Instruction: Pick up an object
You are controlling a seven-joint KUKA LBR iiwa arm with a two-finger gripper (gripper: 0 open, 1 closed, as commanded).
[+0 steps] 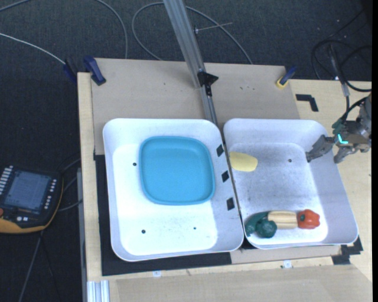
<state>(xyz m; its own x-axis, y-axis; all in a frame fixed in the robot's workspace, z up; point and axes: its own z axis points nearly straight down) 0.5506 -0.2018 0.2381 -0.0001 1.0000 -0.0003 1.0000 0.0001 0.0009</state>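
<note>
Objects for picking are seen grouped along the near edge of the right bin (pixel 331 194): a dark green piece (pixel 261 226), a tan roll-shaped piece (pixel 282 219) and a red piece (pixel 308 219), set in a row and touching one another. A pale yellow piece (pixel 243 161) is seen farther back, apart from the row, against the bin's left wall. The left bin (pixel 121 194) is occupied by a blue square tray (pixel 177 170) (its corners rounded), placed toward the far side. Both bins are borne side by side on a pale wooden desk (pixel 147 88).

At the right bin's far right corner the tool (pixel 329 150) is seen over the rim, its two dark fingers spread apart with nothing between them, well apart from the row of objects.

A handheld control pad (pixel 26 196) is seen on the dark floor to the left. Farther back, a metal rail (pixel 188 44) is seen running up from between the bins, with blue clamps (pixel 94 69) at the desk's far corner and cables (pixel 147 17) looped on the floor beyond.
</note>
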